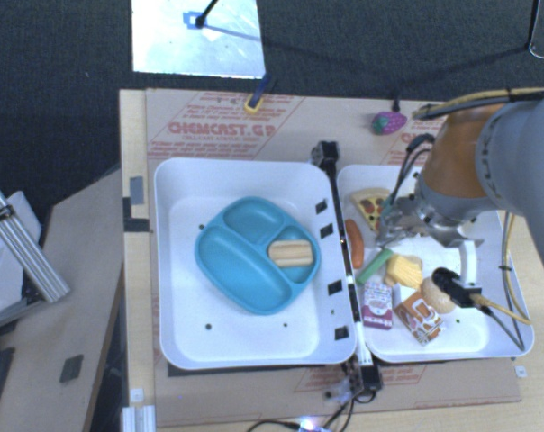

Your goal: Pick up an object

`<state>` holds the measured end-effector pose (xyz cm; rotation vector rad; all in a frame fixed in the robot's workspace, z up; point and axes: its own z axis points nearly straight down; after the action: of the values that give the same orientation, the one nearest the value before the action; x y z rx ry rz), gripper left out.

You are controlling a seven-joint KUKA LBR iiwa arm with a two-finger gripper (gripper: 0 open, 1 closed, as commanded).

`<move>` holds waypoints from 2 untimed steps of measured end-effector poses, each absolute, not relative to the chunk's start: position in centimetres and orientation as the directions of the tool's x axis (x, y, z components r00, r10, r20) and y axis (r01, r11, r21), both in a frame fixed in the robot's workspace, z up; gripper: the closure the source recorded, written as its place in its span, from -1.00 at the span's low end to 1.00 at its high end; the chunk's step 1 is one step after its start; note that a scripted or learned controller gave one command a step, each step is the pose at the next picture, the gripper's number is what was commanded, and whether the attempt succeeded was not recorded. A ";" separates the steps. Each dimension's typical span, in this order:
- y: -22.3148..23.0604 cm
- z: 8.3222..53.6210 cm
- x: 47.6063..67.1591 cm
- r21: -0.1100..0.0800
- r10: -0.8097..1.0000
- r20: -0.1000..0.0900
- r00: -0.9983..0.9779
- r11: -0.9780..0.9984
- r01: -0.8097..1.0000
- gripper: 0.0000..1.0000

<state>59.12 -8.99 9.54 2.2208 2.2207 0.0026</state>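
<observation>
My gripper [394, 226] sits low in the right bin [497, 336], near its upper-middle. The wrist housing blocks the tips from above, so I cannot tell their state, and nothing can be confirmed as held.

Key relation: the closest candidates lie just below and slightly left of the gripper, toward the bottom of the view. The green stick [374, 265] is nearest. Its long axis runs diagonally, lower-left to upper-right, and its upper end points at the gripper. The yellow block [402, 269] touches it on the right. The orange sausage [356, 243] lies to the left along the divider wall, long axis approx. vertical in the view. The pizza slice [371, 207] is just above-left of the gripper.

Judgement: a short descent toward the green stick is needed, closing across its narrow width, i.e. perpendicular to the diagonal.

Other contents: red carton [376, 305] and orange-white box [421, 318] toward the bin's near edge. Their print is too small to read.

Left bin [177, 331]: blue divided plate [245, 259] with a bread roll [291, 254] in its right compartment.

Legible text: board under the bins reads "CHEMCAST GP" [220, 129] in red. The smaller lines are illegible.
</observation>
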 end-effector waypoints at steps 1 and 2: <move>-8.5 14.8 60.0 -0.002 1.000 0.002 -0.005 0.005 1.000 1.00; -8.0 19.2 60.2 0.005 1.000 0.000 -0.005 0.005 1.000 1.00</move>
<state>60.24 -8.04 19.20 2.2136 2.2248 0.0053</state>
